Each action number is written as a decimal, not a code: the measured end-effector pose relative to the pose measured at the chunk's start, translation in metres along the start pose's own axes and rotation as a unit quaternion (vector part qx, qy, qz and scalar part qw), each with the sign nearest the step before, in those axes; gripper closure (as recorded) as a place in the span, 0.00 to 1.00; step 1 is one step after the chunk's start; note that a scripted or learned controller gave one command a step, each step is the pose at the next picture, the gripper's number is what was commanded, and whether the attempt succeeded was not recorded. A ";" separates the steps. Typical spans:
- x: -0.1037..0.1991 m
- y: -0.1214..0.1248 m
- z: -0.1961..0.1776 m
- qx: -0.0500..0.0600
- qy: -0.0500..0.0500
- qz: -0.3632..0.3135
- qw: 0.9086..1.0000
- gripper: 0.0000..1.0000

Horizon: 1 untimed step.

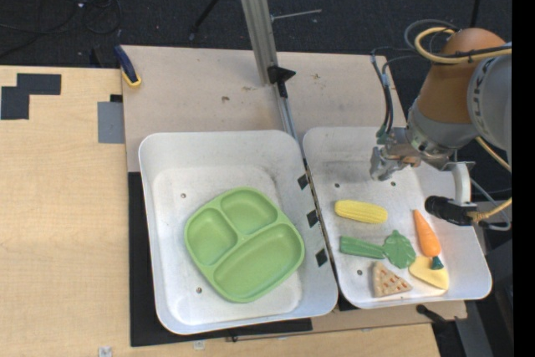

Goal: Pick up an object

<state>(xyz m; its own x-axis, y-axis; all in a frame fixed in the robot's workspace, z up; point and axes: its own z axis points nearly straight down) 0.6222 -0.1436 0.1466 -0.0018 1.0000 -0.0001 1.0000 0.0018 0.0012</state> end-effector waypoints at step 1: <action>-0.004 0.000 -0.043 0.000 0.000 0.000 1.000 1.00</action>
<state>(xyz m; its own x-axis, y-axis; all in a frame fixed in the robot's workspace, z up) 0.6219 -0.1475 0.1893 -0.0008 1.0000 -0.0007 1.0000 0.0008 0.0019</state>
